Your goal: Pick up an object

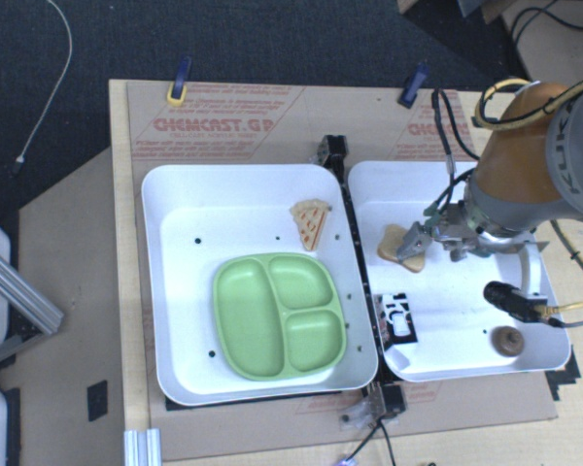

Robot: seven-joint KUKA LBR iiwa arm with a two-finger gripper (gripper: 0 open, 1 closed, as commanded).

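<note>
In the right bin (447, 357), a tan, bread-like piece (395, 246) lies near the left wall. My gripper (416, 246) reaches in from the right and sits low over the right side of this piece, partly covering it. A small brown round object (507, 340) rests near the front right corner of the same bin. In the left bin (175, 260), a toy pizza slice (310, 223) lies at the back right, just behind a green divided plate (277, 315).
The grey and orange arm (525, 163) hangs over the right bin's back right, with cables behind it. A black part (513, 301) juts out below the wrist. A black-and-white tag (398, 318) sits by the wall between the bins.
</note>
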